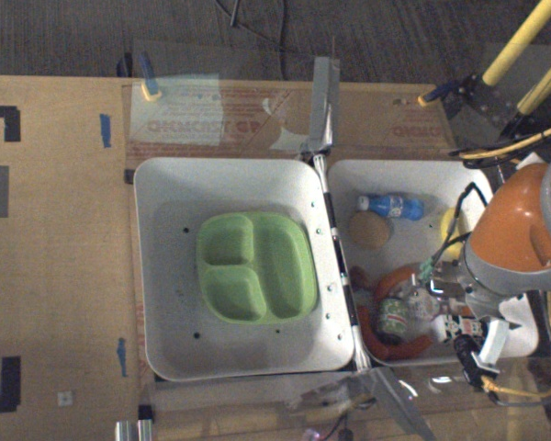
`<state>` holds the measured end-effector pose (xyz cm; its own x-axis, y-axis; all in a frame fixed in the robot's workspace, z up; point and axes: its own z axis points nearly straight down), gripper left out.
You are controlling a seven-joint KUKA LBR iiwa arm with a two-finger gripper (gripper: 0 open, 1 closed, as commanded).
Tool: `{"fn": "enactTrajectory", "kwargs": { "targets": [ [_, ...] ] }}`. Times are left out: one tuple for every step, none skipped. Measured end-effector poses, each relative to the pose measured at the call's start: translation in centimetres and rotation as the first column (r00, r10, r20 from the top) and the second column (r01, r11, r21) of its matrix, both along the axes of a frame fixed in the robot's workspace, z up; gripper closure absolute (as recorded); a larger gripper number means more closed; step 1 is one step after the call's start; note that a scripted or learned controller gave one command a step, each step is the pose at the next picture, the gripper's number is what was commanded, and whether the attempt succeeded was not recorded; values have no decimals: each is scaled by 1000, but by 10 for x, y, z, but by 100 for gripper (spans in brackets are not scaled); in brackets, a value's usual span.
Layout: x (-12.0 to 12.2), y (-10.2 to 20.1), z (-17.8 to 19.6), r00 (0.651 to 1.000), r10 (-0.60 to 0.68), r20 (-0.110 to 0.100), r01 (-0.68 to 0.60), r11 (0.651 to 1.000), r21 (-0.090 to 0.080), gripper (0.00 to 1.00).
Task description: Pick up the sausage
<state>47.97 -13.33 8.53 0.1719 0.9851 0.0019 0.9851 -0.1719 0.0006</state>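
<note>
The sausage point(375, 338) is a red curved piece in the near left corner of the right bin point(413, 175), bending around a small green can point(394, 317). My gripper point(422, 299) hangs low over that corner, just right of the can and above the sausage's upper end. The wrist and the orange band point(514, 228) hide part of the bin behind it. Nothing shows as held.
The right bin also holds a blue bottle point(395, 207), a brown round item point(370, 231), a yellow item point(450, 223) by the arm and a small white object point(448, 325). A green divided plate point(255, 266) lies in the left bin point(165, 246). A metal divider point(335, 246) separates the bins.
</note>
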Motion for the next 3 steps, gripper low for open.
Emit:
{"fn": "enactTrajectory", "kwargs": {
  "targets": [
    [56, 34, 8, 972, 236, -5, -236, 972, 0, 0],
    [84, 31, 0, 969, 249, 0, -249, 969, -2, 0],
    [83, 28, 9, 970, 242, 0, -242, 970, -2, 100]
  ]
}}
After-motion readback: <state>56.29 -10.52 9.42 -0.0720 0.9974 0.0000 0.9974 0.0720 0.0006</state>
